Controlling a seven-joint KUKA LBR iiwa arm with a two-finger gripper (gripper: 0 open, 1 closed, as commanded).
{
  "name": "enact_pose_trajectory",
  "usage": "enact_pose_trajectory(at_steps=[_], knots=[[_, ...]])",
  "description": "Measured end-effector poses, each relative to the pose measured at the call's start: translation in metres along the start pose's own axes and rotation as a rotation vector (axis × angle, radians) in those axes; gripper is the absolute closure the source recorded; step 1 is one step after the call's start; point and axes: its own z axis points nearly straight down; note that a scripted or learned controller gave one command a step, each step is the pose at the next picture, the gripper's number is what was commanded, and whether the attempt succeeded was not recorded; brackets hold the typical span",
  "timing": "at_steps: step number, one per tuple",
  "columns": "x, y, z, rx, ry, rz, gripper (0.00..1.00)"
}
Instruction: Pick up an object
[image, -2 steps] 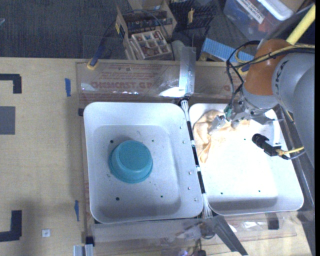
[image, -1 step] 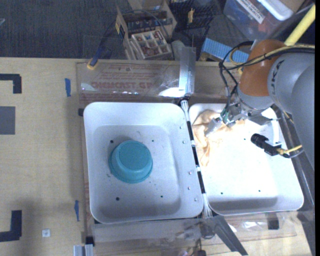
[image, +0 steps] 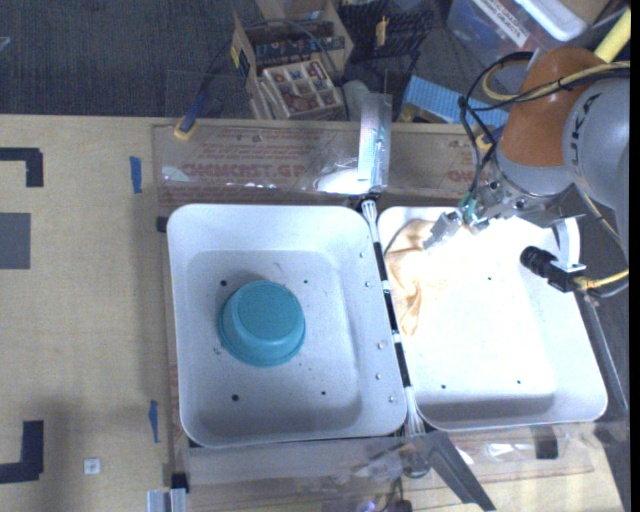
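Over the right bin's (image: 560, 405) crumpled tan cloth (image: 408, 272) hangs the gripper (image: 442, 231), finger state unclear.

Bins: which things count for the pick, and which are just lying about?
For the pick:
- teal bowl, upside down in the left bin
- tan cloth, crumpled at the right bin's left wall
- gripper, over the right bin near the cloth

Lying about:
- cardboard sheet behind the bins
- blue tape on the bench

The bench (image: 80, 330) bears two white bins (image: 190, 240) side by side.
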Motion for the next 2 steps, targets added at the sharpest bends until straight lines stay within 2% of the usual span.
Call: enact_pose_trajectory(at_steps=[1,2], knots=[[0.026,-0.019,0.015,0.004,0.004,0.0,0.0],[0.017,0.006,0.05,0.009,0.007,-0.07,0.0]])
